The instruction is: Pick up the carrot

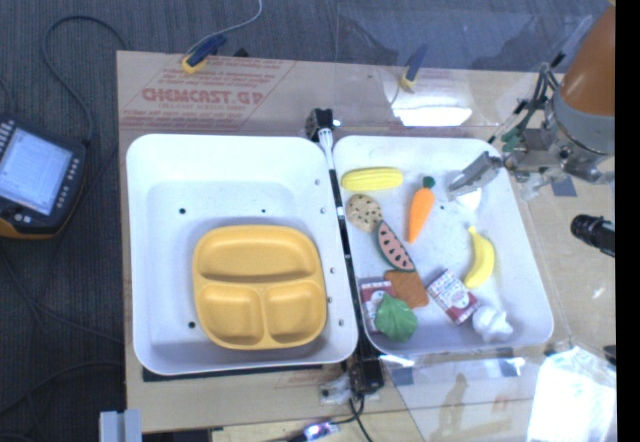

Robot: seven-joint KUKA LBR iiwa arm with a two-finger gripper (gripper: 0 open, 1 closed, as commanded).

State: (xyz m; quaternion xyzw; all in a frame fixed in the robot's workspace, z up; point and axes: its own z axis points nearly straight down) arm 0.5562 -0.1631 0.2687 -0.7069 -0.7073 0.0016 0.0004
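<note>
The carrot (420,211), orange with a green top, lies in the upper middle of the right bin (533,270), its tip pointing toward the near side. My gripper (468,176) hangs over the bin's upper right part, just right of the carrot's green end and a little above it. It is apart from the carrot. The grey arm with its orange band (592,70) comes in from the right edge.
Around the carrot lie a corn cob (372,178), a cookie (364,211), a watermelon slice (395,246), a banana (481,258), a red carton (452,295) and a green vegetable (396,318). The left bin (142,230) holds a yellow divided tray (260,283).
</note>
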